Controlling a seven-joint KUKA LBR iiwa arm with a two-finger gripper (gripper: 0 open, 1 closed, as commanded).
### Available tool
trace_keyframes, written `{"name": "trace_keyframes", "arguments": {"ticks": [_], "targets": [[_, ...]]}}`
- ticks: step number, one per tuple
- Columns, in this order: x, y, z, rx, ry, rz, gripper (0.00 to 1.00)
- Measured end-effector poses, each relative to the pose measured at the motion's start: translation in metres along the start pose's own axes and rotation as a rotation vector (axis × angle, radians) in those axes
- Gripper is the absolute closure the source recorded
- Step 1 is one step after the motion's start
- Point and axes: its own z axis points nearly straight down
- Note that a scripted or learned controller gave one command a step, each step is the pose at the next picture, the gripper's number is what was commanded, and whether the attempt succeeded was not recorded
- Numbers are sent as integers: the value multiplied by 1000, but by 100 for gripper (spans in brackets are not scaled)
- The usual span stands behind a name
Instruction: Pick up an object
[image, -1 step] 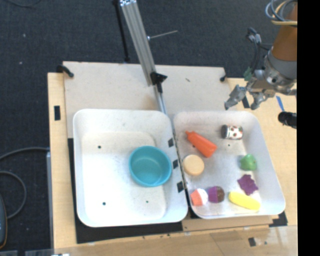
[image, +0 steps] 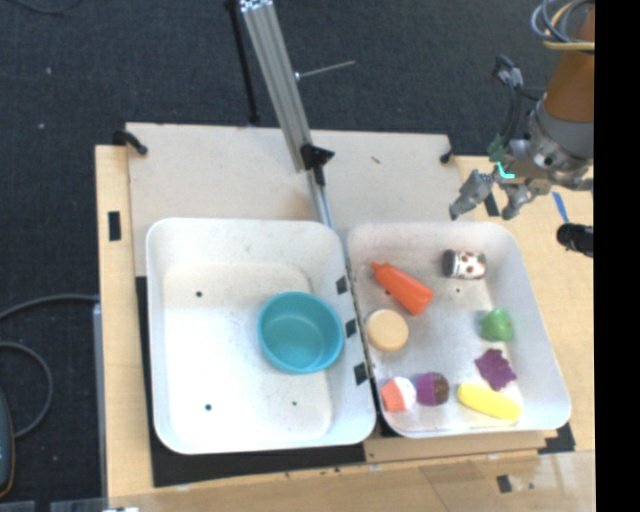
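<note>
White bins: two sit side by side on my desk (image: 120, 300), the left bin (image: 180, 260) and the right bin (image: 530, 290), their inner walls touching
Left bin: it carries a blue bowl (image: 300, 332), upright, near the wall it shares with the right bin
Right bin: this one carries all the small things I could pick
Carrot: an orange carrot (image: 403, 286) lies tilted in the upper left part of the right bin
Round bun: a tan round piece (image: 387, 330) rests just below the carrot
Small can: a little can (image: 466, 264) with dark and red marks lies near the bin's far wall
Green piece: a green lump (image: 496, 324) sits toward the right wall
Purple pieces: one ragged purple piece (image: 495, 368) lies above a yellow banana (image: 489, 402); a rounder dark purple one (image: 432, 388) touches a red and white piece (image: 398, 394) at the near wall
Tool: my tool (image: 492, 202) hangs over the desk just beyond the far right corner of the right bin, fingers spread apart, pinching nothing, apart from every piece
</note>
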Motion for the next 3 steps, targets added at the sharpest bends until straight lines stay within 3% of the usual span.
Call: {"name": "trace_keyframes", "arguments": {"ticks": [2,3], "targets": [[-18,-7,103,5,1,5,0],[-25,-10,142,-5,-3,5,0]]}}
